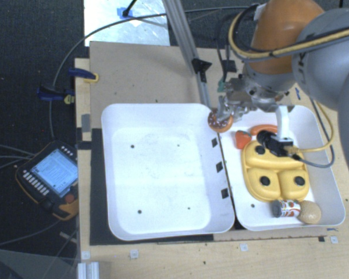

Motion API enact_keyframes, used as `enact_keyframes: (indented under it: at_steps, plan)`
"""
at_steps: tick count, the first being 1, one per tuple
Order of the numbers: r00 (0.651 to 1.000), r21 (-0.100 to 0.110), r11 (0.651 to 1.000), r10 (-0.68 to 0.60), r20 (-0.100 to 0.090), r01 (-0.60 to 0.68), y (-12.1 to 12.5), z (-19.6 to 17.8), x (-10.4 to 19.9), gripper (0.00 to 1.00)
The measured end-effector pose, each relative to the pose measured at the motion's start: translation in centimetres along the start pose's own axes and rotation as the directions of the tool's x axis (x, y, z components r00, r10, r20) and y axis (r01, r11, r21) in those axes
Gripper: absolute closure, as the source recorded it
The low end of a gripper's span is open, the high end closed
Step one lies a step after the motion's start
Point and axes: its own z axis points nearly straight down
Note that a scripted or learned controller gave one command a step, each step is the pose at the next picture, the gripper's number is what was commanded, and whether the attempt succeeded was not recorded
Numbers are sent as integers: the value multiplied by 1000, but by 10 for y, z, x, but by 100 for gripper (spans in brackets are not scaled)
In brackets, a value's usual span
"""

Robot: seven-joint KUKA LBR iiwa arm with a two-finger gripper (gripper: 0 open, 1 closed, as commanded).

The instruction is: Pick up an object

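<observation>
My gripper [223, 115] hangs over the rim between the two bins, at the back. Its fingers are shut on a small brown doughnut [218, 122] with pink specks, which sits just under the fingertips, above the right bin's left edge. In the right bin [333, 176] lie a big yellow moulded piece [276, 173] with dark holes, an orange wedge [242, 138], an orange stick [263, 129], a small red-and-white can [286, 208] and a beige ball [309, 213]. The arm's grey and orange body covers the right bin's far corner.
The left bin [157, 173] lies beside the gripper on its left. A slanted metal pole [183, 28] stands behind the bins. A handheld control unit [49, 173] rests off the bench at the left.
</observation>
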Motion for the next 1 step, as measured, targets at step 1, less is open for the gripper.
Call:
enact_keyframes:
  at_steps: [1]
  plan:
    - [1000,0,1000,1,0,-1,-22,18,43,100]
